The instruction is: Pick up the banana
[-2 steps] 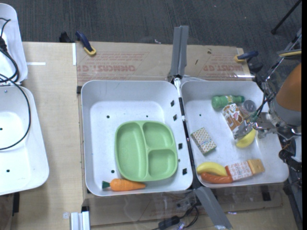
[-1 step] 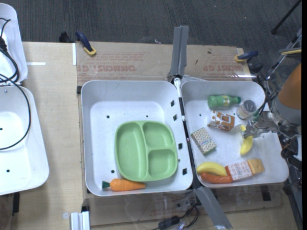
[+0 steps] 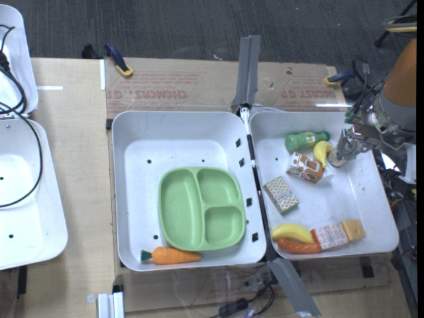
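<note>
The two-finger metal gripper [image 3: 343, 152] is hovering in the right white bin [image 3: 371, 230], just beside a small curved yellow banana [image 3: 322, 152] that is lying by a green plastic bottle [image 3: 305, 140]; finger state: cannot tell.

Dark grey carpet floor [image 3: 165, 12], pale wooden bench [image 3: 73, 85], brown cardboard sheet [image 3: 185, 88] under bins
</note>
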